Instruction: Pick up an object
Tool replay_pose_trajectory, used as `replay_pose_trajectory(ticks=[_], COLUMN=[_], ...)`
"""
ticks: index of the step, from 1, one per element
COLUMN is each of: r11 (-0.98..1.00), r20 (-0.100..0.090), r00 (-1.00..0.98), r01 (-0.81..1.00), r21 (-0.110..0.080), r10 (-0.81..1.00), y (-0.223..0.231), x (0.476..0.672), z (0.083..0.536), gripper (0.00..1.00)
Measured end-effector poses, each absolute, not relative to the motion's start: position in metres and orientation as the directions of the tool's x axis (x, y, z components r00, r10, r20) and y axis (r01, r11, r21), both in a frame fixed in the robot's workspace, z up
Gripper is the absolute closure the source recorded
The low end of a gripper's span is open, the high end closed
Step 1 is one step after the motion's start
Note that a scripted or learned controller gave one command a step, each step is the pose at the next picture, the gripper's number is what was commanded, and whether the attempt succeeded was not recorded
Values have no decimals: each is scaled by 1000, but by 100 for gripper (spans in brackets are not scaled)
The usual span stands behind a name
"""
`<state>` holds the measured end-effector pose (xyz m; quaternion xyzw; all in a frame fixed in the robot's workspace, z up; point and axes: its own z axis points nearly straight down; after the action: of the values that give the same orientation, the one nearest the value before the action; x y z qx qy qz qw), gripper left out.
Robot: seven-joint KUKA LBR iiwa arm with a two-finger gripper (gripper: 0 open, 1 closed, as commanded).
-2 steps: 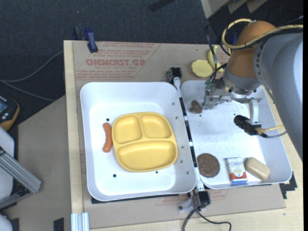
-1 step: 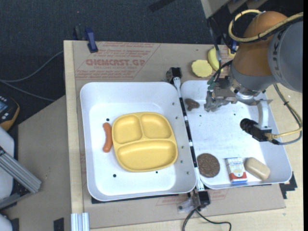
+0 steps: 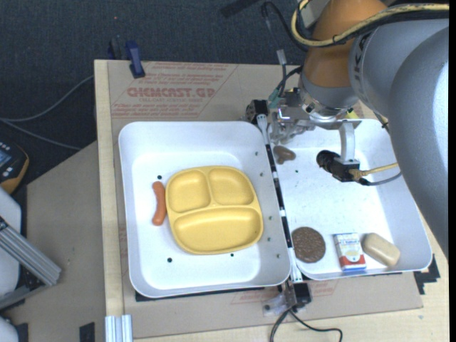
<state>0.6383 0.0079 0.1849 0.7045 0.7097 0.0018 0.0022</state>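
Camera view: two white bins sit side by side. The left bin (image 3: 135, 212) carries one yellow divided tray (image 3: 212, 209) at its middle, with one orange sausage (image 3: 159, 202) just beside the tray's left edge. The right bin (image 3: 370, 212) has three things along its near edge: a brown round patty (image 3: 308, 244), a small carton (image 3: 350, 251), a tan block (image 3: 381, 249). Its middle lies open. The gripper (image 3: 285, 135) hangs at the far left corner, over a small brownish object (image 3: 284, 154); jaw opening can't be told.
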Motion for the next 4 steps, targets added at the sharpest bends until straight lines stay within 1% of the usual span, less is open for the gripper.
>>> replay_pose_trajectory(ticks=[1, 2, 3, 4], r11=[7, -4, 2, 15], r20=[1, -2, 0, 7], r00=[-7, 4, -2, -15], r01=[1000, 1000, 1000, 1000], r21=[8, -2, 5, 3], r10=[1000, 1000, 1000, 1000], y=[73, 23, 37, 189], x=[668, 666, 667, 665], z=[223, 214, 237, 231], gripper=[100, 100, 100, 100])
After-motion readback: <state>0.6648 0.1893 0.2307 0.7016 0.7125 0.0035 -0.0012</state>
